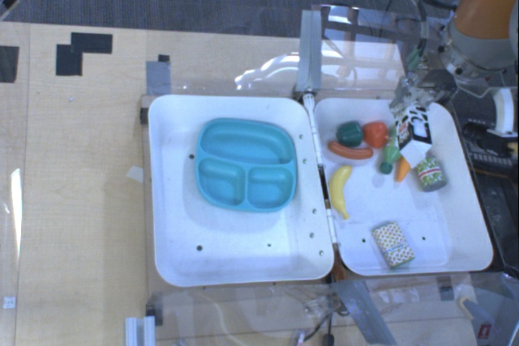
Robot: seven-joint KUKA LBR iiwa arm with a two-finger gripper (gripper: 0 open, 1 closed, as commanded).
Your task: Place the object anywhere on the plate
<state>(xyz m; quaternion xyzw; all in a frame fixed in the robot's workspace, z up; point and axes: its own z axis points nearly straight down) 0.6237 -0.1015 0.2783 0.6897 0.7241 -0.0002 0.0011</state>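
A light-blue divided plate [246, 164] lies in the left bin [174, 247] with nothing on it. The right bin [462, 243] holds a yellow banana [340, 190], a red sausage [350, 150], a dark green vegetable [350, 131], a red tomato [375, 133], a green bottle-like piece [391, 155], an orange carrot [403, 168], a small can [430, 174] and a patterned box [393, 244]. My gripper [412, 124] hangs over the bin's far right part, just above and right of the green piece and tomato. I see nothing clearly held.
A raised divider [319, 174] separates the two bins. Clear acrylic walls [357, 44] stand behind the right bin, with cables above them. The arm's grey body and orange band [486, 4] fill the upper right corner.
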